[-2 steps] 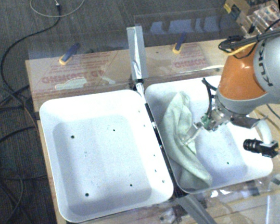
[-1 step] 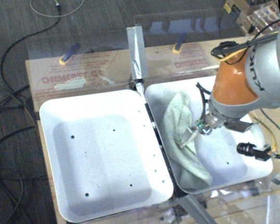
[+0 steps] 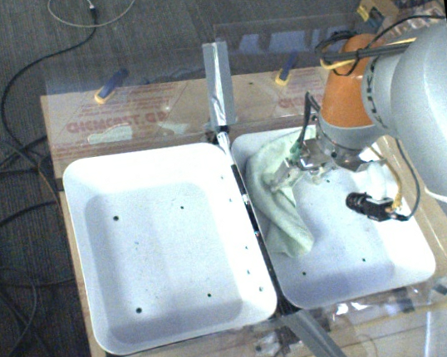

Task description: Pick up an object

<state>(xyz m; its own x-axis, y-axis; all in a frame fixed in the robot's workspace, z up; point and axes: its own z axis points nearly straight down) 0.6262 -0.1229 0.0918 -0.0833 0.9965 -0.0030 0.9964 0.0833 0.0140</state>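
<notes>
We locate the task's thing, a pale green crumpled cloth, in the right-hand shallow white plastic bin, lying along the wall next to the left-hand shallow white plastic bin. We judge it light, limp and soft: it will drape and stretch when lifted, and it cannot break. A raised fold near its upper end offers the best hold, since flat areas give thin purchase. The two-finger gripper sits at that upper end, touching or just above the fabric; we cannot tell how far it is open or whether it holds anything. The bin floors appear smooth and hard.
</notes>
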